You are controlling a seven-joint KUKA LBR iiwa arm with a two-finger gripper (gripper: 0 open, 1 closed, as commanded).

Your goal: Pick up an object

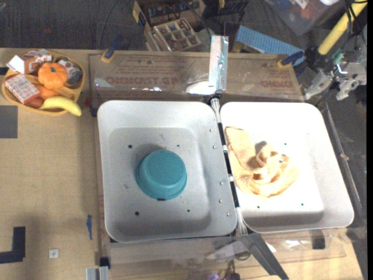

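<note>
Gripper (341,77) sits at the far right of your scene, outside both bins and beyond the far right corner of the right bin (335,174). It shows as a pale grey and white cluster of hardware; at this size and blur you cannot tell how it stands, and nothing is seen held in it. A yellow tube (338,34) slants up and away just above it.

Your left bin (111,156) carries one teal bowl (162,174), turned upside down and resting flat on the bin floor, a little left of and nearer than the middle. It touches no wall.

Your right bin carries a tan cloth (262,165), crumpled, lying on the floor toward the left side. Its far end reaches close to the divider between the two bins; its near end spreads out toward the middle. Folds bunch up at its centre. The bowl and the cloth are well apart, with the two bin walls between them, and both are well apart from the gripper.

Beyond the bins, along their far edge, lies a clear sheet (157,77) with faint lettering, and a narrow shiny strip (218,63) stands upright near its middle.

On the bench at far left you have a shallow basket (11,92) holding a small orange pumpkin (52,74), a banana (61,104) on its near rim, and some small boxes (22,88).
</note>
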